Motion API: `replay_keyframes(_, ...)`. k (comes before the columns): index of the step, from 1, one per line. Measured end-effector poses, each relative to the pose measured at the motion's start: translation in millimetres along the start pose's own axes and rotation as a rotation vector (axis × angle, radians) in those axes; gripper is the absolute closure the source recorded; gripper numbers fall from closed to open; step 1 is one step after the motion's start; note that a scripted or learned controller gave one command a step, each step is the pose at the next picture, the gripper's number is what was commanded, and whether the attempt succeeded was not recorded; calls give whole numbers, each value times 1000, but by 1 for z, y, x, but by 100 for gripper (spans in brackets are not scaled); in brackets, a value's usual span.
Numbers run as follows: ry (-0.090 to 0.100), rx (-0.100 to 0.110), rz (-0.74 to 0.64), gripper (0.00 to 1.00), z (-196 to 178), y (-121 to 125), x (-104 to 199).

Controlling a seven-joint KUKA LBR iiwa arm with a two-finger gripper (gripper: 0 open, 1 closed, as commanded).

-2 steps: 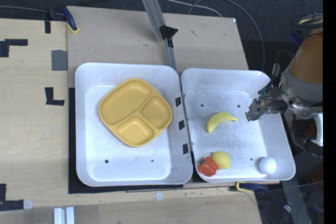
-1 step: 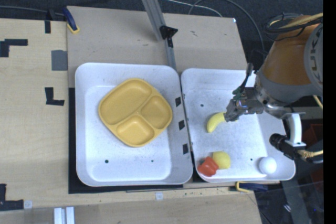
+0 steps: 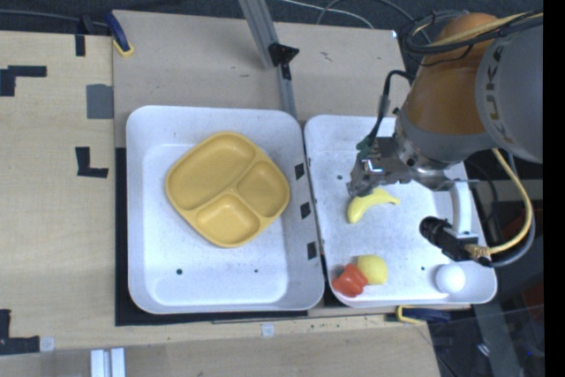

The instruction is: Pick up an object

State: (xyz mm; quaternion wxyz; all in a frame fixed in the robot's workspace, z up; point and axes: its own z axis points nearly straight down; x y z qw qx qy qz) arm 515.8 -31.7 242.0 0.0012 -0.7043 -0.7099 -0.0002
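The gripper (image 3: 365, 184) sits low in the right bin (image 3: 333, 144), directly above the banana (image 3: 369, 206); its finger state cannot be determined. A yellow divided plate (image 3: 228, 188) lies in the left bin (image 3: 146, 207). An orange fruit (image 3: 350, 282) and a lemon (image 3: 373, 268) touch near the right bin's front edge.

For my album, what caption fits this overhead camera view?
Robot arm's pincer poised over a banana in the right bin; yellow divided plate in the left bin.
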Motion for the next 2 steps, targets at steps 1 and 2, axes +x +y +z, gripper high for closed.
replay_keyframes(1, 0, 0, 1, 100, -3, 12, 46)
replay_keyframes(2, -1, 0, 1, 100, -5, 26, 94)
